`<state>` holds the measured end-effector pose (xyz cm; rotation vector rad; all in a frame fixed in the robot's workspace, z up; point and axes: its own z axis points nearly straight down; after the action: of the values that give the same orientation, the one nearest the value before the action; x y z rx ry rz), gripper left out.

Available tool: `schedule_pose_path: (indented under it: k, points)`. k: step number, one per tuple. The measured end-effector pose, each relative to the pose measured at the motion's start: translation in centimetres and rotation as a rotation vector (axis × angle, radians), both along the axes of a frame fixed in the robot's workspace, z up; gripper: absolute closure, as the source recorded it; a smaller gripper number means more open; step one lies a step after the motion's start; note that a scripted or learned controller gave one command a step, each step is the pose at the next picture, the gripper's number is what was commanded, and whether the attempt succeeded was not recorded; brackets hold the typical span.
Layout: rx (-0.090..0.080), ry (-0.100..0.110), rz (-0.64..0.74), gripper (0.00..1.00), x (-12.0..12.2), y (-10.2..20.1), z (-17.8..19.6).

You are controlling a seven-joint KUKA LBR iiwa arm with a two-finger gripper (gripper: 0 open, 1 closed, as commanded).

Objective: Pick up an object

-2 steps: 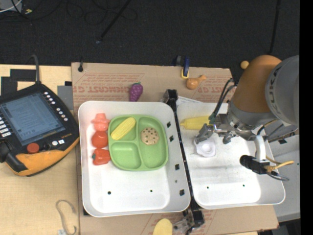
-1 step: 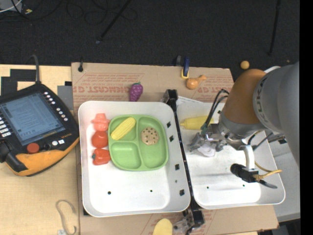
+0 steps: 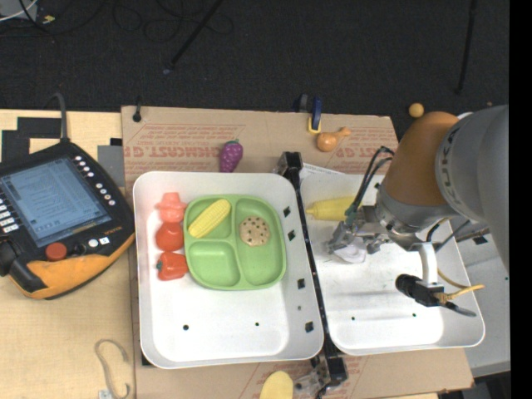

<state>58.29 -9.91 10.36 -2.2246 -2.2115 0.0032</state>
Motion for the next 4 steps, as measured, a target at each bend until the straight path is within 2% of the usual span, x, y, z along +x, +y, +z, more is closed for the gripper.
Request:
schedule_pose_path:
  k: [1,2,3,4]
  points:
    - [-0.002,-0.007,-0.001,1.00,-0.7,0.0,5.9]
    - [-0.002,-0.009,0.005,1.00,-0.4,0.0,12.2]
    - [-0.001,-0.003,0.005,1.00,-0.4,-0.1,12.4]
    - [0.000,0.000,0.007,1.00,-2.4,4.4,11.8]
